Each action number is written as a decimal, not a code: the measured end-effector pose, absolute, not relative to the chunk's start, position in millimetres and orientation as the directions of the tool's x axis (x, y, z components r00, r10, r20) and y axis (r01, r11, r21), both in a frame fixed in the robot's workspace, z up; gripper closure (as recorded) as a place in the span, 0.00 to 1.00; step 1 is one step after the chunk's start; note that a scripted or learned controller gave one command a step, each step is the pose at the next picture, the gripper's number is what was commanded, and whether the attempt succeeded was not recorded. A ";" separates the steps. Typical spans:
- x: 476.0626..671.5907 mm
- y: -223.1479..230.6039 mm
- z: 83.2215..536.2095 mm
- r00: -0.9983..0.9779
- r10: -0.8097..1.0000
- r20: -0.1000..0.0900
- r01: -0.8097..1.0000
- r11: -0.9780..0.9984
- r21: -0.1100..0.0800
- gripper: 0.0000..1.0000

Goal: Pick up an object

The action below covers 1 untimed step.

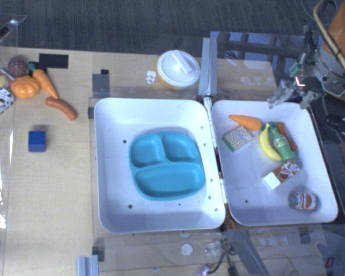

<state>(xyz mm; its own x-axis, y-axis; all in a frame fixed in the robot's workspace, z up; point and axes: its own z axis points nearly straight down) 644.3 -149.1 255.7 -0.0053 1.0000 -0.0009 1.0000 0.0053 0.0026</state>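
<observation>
My gripper [291, 98] hovers over the far edge of the right bin [250, 214], its two fingers spread open with nothing between them. Below it in that bin lie an orange carrot [245, 121], a green checked packet [237, 137], a yellow banana [268, 145], a green bottle [283, 145] beside a red item [284, 130], a small carton [281, 173] and a tin can [303, 200]. The carrot and banana are the nearest to the gripper, both apart from it.
The left bin [112, 211] holds a blue divided plate [168, 164]. A white lidded bowl [179, 69] stands behind the bins. On the bench at left lie a toy pumpkin [25, 87], a second carrot [44, 82], a sausage [61, 108] and a blue cube [37, 141].
</observation>
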 end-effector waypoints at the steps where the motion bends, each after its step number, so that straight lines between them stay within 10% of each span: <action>1: 651.1 -157.9 97.0 -0.063 0.998 -0.002 0.998 0.063 0.007 0.00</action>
